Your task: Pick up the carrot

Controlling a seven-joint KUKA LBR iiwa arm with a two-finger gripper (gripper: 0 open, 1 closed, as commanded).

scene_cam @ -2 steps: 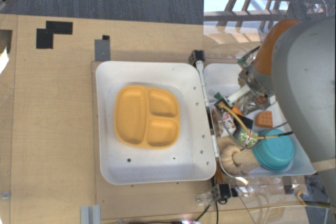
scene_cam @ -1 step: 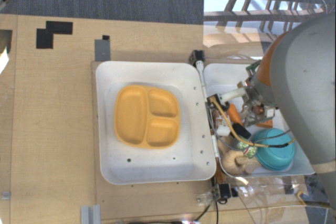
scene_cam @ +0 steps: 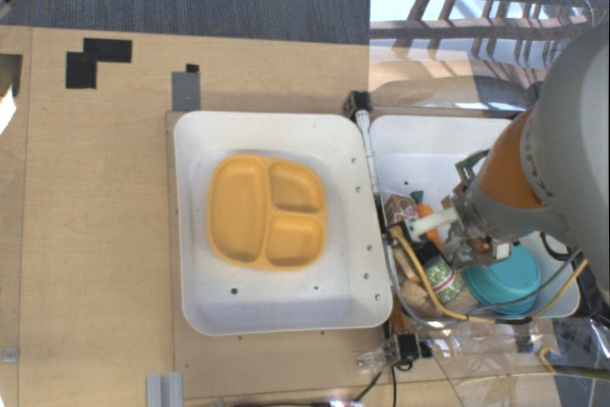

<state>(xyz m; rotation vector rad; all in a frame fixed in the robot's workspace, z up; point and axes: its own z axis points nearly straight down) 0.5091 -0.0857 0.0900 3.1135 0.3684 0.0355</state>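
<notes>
Gripper (scene_cam: 456, 238) sits low in the right bin (scene_cam: 429, 140) at the frame's right, under the grey arm (scene_cam: 572, 138); I cannot tell its state. Left bin (scene_cam: 191, 205) holds a yellow tray (scene_cam: 267, 210). A small orange carrot (scene_cam: 420, 204) lies just up-left of the gripper, its axis unclear.
</notes>
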